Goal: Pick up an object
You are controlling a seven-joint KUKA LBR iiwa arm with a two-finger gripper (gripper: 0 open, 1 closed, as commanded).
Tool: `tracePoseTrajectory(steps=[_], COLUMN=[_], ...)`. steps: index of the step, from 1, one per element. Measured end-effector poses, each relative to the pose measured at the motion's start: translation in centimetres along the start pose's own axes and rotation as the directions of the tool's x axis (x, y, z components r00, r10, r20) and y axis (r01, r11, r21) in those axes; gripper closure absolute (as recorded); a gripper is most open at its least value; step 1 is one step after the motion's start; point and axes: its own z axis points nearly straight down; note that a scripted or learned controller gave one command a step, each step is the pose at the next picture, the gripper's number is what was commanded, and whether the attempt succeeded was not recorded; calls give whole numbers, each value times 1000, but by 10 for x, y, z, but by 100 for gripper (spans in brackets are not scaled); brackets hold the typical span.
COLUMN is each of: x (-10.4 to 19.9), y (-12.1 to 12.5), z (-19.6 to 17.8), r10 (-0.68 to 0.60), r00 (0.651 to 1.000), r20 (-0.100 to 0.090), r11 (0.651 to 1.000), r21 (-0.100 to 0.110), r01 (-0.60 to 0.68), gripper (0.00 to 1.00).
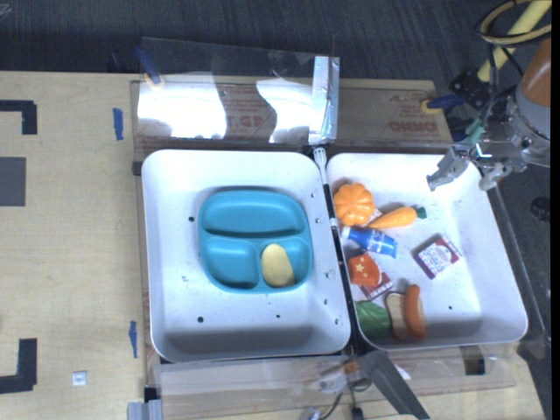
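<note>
My gripper [465,173] hangs over the far right corner of the right bin [499,269], open, with nothing between its fingers. Below and to its left lie several toy foods: an orange pumpkin [353,203], a carrot [393,218], a blue packet [371,241], a red strawberry-like piece [365,271], a dark red packet [436,255], a green piece [373,318] and a hot dog [407,312]. The nearest of them, the carrot, is well apart from the fingers.
The left bin [166,261] bears a blue divided plate [236,221] with a yellow egg-shaped piece [277,265] in its front right compartment. A clear plastic sheet [236,99] stands behind the bins. Yellow cables [516,20] loop at the top right.
</note>
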Motion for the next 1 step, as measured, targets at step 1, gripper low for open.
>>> tracePoseTrajectory(steps=[1], x=[35], y=[30], z=[125], r10=[-80], r00=[997], r20=[-3], r11=[997], r21=[10], r01=[80], gripper=[0])
